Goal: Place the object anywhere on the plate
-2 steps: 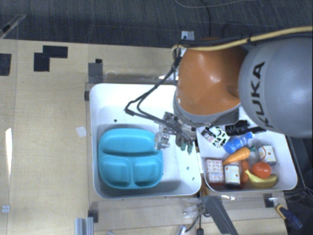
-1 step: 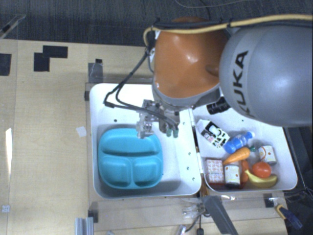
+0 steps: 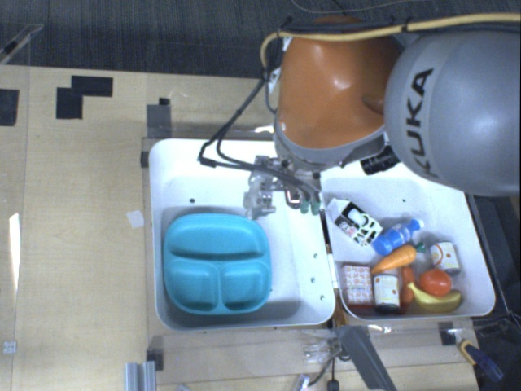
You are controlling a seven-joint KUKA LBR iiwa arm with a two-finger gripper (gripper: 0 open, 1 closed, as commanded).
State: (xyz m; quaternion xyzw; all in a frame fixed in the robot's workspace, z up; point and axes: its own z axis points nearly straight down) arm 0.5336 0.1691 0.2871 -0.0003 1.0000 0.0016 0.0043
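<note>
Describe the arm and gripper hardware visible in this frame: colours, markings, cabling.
The arm is a rounded grey housing lettered KUKA in black, with a glossy orange band above the wrist. The gripper is small, metallic grey with teal tips. Black cables loop from it.

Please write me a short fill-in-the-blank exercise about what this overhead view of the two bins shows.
1. The divided plate in the left bin is coloured ____.
2. The carrot, banana and tomato lie in the ____ bin.
3. The claw hangs over the left bin, just beyond the plate's far ____.
4. The plate is split into ____ compartments.

Missing words: blue; right; edge; three
</note>
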